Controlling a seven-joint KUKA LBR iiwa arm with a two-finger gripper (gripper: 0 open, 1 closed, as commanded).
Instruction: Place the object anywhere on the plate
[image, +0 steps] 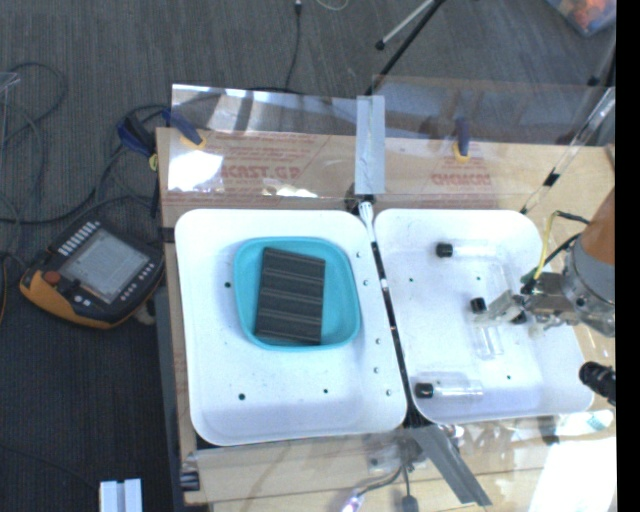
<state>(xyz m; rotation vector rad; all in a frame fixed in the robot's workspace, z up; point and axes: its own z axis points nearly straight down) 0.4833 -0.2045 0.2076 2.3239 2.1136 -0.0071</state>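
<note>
A square turquoise plate (343, 300) lies in the left white bin (200, 380). A dark grey ribbed block (290, 295) rests flat on the plate, covering its middle. My gripper (517, 306) is low over the right bin (520, 395), near its right side. It hangs right beside a clear vial with a black cap (484, 318), which lies on the bin floor just left of the gripper. Whether the gripper touches the vial is unclear.
Two more clear black-capped vials lie in the right bin, one at the back (462, 250) and one at the front (448, 386). A raised divider (385, 300) separates the bins. A teach pendant (95, 270) sits on the floor to the left.
</note>
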